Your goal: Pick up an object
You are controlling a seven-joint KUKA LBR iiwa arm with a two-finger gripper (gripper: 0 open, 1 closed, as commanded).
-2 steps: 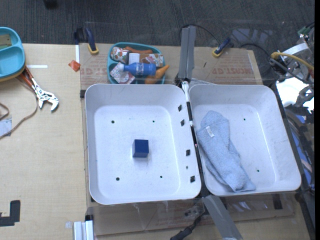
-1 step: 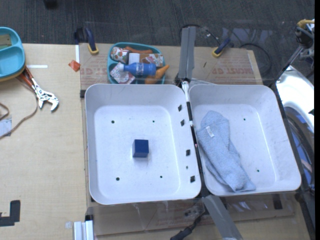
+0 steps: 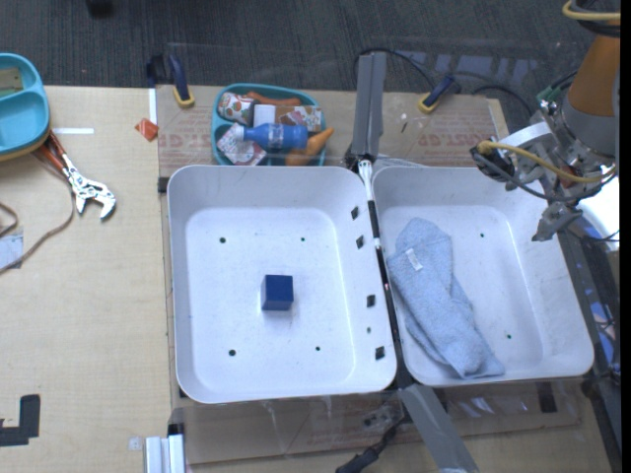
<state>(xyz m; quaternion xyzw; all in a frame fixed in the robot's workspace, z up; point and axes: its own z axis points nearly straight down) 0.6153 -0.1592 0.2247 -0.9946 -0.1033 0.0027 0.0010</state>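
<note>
Left bin: one blue cube.
Right bin: grey cloth.
My hand: over right bin's edge; grip unclear.

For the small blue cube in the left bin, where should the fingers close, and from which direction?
On two opposite side faces of the small blue cube, coming straight down from above. It sits flat and alone on the floor of the left white bin, its walls well apart, so every side looks free.

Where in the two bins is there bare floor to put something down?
The left bin is mostly bare all around the blue cube near its middle. In the right bin, the grey towel fills the left half; the strip between towel and right wall is free.
</note>
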